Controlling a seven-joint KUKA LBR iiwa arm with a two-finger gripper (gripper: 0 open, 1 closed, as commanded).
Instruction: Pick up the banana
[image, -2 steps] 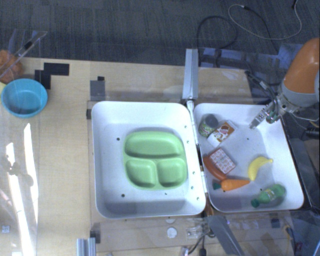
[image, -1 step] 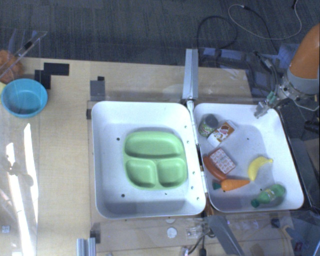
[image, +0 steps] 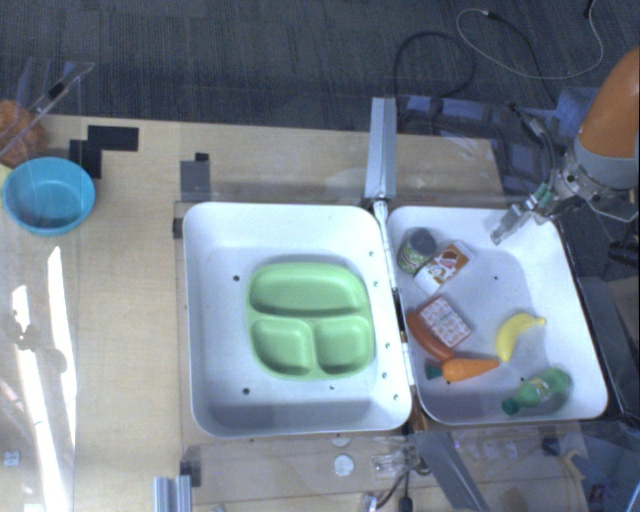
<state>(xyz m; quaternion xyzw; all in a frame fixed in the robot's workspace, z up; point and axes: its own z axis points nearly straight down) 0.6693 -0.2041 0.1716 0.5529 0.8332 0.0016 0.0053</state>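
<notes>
Pale wooden bench (image: 110, 330) fills the scene, and dark grey carpet (image: 250, 50) runs along the top with black cables (image: 440, 45) looping across it. A blue bowl (image: 48, 194) sits far left; glare streaks the bench's left edge.

The banana (image: 518, 333) is lying on the floor of the right-hand bin (image: 580, 300), towards that bin's right wall and a little below its middle. It is showing a plain yellow skin and a short, curved body, with one end pointing up and right and the other curling down and left, and it is resting free, touching nothing else in that bin
</notes>
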